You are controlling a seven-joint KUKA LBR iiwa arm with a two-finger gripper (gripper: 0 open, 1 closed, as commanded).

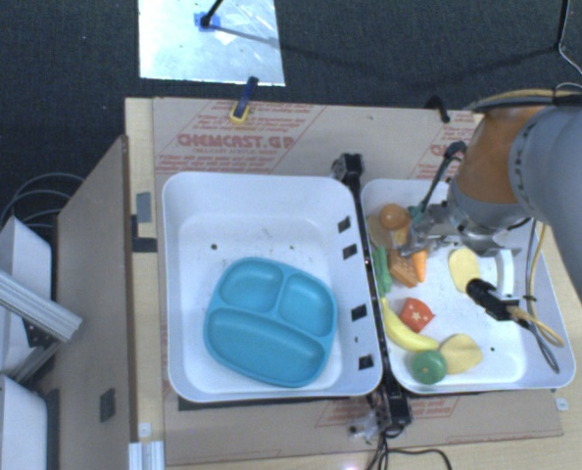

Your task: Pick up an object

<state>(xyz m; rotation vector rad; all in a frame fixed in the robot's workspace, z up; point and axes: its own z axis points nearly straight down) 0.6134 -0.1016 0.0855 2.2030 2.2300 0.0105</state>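
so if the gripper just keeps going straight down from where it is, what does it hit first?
Most likely the orange carrot-like piece in the right bin: the gripper sits right over its upper end, pointing down at it. The orange ball lies just beside that line. Depth is hard to judge from this slanted view.

The scene was evenly and fairly brightly lit from overhead, with a cool, slightly bluish cast. The white bins (262, 199) came close to washing out, and their walls threw only faint, soft shadows. A reflective sheet (211, 25) on the dark floor, far up and left of the fingers (415, 246), glared pale. Focus was mildly soft throughout; the arm (556, 164), nearest the lens, looked blurred, and small details beside the fingers stayed indistinct.
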